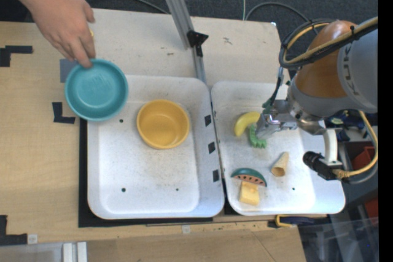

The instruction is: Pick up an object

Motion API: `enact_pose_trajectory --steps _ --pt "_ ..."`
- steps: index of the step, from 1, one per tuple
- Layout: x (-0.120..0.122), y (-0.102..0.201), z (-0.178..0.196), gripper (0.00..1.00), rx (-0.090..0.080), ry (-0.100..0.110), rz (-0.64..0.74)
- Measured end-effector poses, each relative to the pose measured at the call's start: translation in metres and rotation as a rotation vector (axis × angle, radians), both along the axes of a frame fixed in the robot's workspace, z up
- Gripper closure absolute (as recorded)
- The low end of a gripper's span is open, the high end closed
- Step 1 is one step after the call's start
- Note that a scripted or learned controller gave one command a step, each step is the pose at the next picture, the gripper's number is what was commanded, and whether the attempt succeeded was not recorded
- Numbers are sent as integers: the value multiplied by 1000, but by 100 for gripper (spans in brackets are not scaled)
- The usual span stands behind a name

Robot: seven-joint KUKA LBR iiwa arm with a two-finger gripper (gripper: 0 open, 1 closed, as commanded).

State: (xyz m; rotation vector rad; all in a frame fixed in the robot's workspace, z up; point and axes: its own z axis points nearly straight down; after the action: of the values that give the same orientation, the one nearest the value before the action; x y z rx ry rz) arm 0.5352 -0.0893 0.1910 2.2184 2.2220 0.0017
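The pincer (263, 132) stands low in the right bin (319, 196), over a small green leafy toy (257, 139) beside a yellow banana (245, 123); if it is apart or together I cannot tell. Near lie a cone (280, 164), a watermelon slice (249, 177) and a cheese block (249, 194). A hand (52, 12) holds a smooth teal bowl (96, 90) near the yellow bowl (163, 124).

arm (359, 70): grey rounded casing | band (325, 64): orange, glossy, at 9 o'clock of casing | cables (295, 40): black and yellow loops | gripper (265, 129): silver metal
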Motion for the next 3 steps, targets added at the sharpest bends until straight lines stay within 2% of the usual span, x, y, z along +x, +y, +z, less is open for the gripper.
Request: enact_pose_trajectory --steps 1,2,3 --pt "-3 3 62 100 0 -2 0" --pt "-1 61 46 100 2 5 5" --pt "-13 113 46 100 2 6 5"
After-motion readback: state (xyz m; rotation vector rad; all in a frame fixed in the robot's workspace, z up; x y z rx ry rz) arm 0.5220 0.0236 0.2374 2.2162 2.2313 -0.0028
